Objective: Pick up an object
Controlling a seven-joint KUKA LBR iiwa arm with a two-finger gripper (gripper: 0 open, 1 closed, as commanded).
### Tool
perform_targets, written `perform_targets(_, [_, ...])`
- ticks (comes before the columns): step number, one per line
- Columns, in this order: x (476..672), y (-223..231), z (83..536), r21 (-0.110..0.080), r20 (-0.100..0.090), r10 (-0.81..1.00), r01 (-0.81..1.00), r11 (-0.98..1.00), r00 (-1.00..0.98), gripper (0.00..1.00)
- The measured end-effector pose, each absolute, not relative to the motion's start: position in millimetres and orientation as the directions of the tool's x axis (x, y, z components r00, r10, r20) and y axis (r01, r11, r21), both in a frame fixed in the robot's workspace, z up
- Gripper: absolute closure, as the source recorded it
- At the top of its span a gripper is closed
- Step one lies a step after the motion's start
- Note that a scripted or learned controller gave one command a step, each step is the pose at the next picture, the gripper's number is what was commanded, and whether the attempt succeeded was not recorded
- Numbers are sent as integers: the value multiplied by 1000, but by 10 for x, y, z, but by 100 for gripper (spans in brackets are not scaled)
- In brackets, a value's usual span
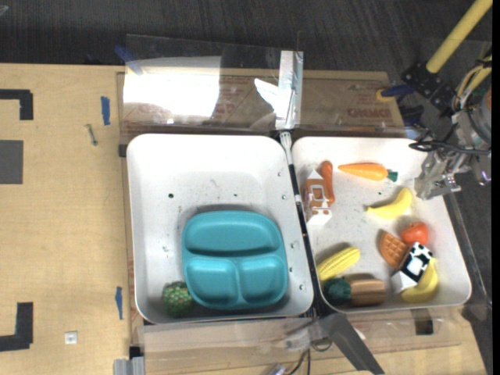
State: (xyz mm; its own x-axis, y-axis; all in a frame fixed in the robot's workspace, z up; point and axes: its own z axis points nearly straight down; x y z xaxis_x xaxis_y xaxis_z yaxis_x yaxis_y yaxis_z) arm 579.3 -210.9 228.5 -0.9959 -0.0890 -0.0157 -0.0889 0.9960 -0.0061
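Nearest the camera, at five o'clock in the right bin (457, 233), toys lie loosely heaped for picking: a corn cob (338, 262), a brown block (367, 291), a black-and-white cube (416, 262) resting on a banana (423, 284), and a tomato (416, 232). Further back lie a second banana (393, 203) and a carrot (364, 171). At three o'clock the gripper (435, 180) hangs over the bin's right edge, near that banana; whether its fingers are parted cannot be told, and nothing shows between them. The left bin (148, 209) holds a teal divided tray (233, 258) on the worktop (58, 209)
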Motion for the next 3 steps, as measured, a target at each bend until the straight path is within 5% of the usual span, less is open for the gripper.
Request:
perform_targets(1, [6359, -2226, 3470, -8, -16, -267, -267, 964, -963, 100])
perform_targets(2, [6675, -2217, 4822, -6, -18, -122, -122, 993, -992, 100])
perform_targets(3, [6678, -2224, 4882, -8, -13, -415, -415, 910, -910, 100])
